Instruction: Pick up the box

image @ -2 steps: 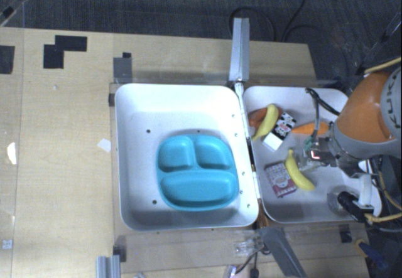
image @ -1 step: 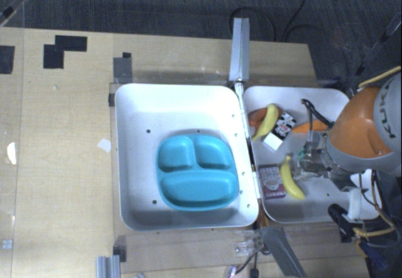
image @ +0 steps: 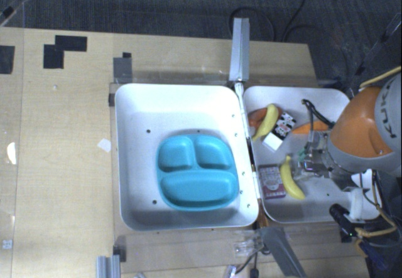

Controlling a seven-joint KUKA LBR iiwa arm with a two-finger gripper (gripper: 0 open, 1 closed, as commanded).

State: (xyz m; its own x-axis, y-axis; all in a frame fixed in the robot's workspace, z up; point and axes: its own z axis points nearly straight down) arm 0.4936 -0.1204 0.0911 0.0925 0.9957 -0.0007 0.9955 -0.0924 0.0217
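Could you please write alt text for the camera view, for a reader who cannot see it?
The grey and orange arm reaches from the right into the right bin, its gripper beside a banana and a small box. A second banana lies further back. The left bin holds a blue divided tray.

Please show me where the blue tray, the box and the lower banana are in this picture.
blue tray (image: 198,171): camera view, middle of the tray, in the left bin.
box (image: 272,182): camera view, its printed top face, in the right bin.
lower banana (image: 290,181): camera view, middle of its yellow body.
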